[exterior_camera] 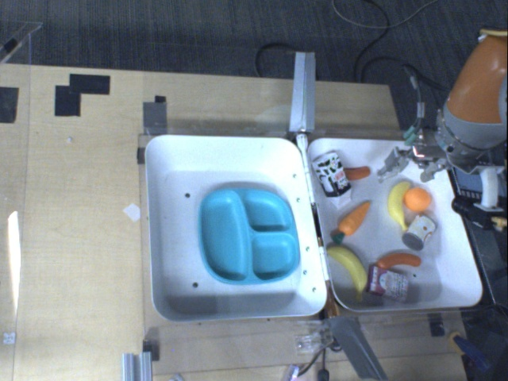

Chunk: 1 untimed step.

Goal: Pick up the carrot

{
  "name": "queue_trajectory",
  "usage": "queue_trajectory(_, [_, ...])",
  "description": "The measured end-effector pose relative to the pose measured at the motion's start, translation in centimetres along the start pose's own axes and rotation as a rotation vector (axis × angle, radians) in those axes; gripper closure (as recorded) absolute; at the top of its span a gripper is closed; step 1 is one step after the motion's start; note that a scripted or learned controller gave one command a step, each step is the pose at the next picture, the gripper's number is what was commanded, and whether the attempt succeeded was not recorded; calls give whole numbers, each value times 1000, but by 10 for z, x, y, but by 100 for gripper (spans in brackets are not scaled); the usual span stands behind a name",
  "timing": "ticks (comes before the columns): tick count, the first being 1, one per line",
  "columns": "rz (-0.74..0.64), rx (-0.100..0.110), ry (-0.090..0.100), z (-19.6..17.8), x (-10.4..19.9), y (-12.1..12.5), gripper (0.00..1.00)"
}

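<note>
orange and tapering to a green end, the carrot (354, 217) lies on the floor of the right bin (468, 288), left of middle, tilted with its green tip toward the near left. a black-and-white can (332, 174) stands just beyond it, a banana (348, 267) lies just nearer, and another banana (398, 203) with a small orange (417, 200) sits to its right.

by my reading the step in hand is the approach: nothing has been picked. the claw (413, 163) hangs over the far right part of that bin, well apart from the carrot. its fingers look spread apart with nothing between them, touching nothing i can make out.

the next move calls for travel toward the left and nearer, over the carrot's middle, with the fingers turned across its slanted length before coming down. the can and near banana leave little room, so a careless descent could nudge them.

the left bin (159, 213) holds a blue divided tray (248, 233) on the tabletop (71, 236).
</note>
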<state>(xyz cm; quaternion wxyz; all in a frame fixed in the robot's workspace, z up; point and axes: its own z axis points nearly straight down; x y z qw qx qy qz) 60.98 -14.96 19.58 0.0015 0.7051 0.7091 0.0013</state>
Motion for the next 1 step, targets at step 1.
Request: queue_trajectory(1, [-143,-7,-1,107,15,-15,0])
